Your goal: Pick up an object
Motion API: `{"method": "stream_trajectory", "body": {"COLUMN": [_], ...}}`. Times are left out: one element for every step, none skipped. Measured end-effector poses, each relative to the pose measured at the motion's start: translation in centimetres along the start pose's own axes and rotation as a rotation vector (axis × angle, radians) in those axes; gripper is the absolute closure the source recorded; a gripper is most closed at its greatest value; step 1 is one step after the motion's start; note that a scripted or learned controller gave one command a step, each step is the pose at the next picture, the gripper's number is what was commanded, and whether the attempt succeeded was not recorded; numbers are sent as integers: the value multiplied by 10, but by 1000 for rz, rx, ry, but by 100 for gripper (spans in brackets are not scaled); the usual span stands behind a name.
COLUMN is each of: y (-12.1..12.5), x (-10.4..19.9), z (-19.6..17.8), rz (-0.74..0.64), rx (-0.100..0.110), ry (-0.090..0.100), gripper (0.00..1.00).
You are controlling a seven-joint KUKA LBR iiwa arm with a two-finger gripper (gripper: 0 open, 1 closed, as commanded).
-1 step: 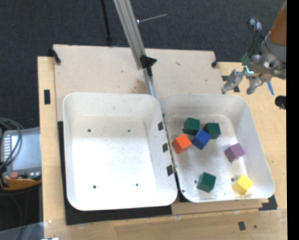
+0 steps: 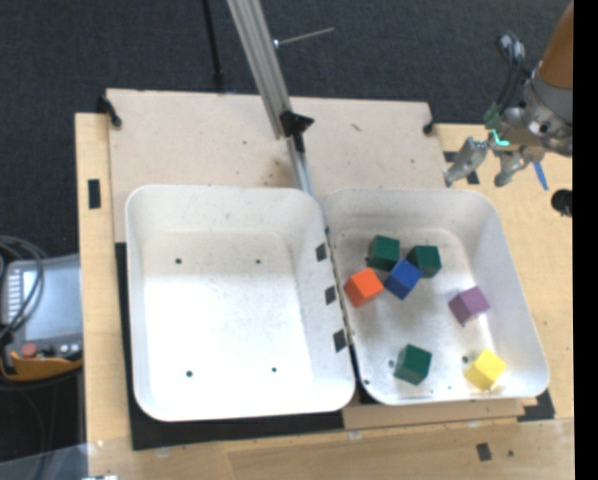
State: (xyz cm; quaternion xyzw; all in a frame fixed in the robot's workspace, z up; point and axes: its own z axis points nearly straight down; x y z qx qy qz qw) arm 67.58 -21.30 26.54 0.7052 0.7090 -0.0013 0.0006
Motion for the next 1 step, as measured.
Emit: {"method": "stream_trajectory", "body": {"y": [-7], "x": [0], "z": [60], "rz": [5], "rx": [3], "ry": [1], "gripper": [0]}}
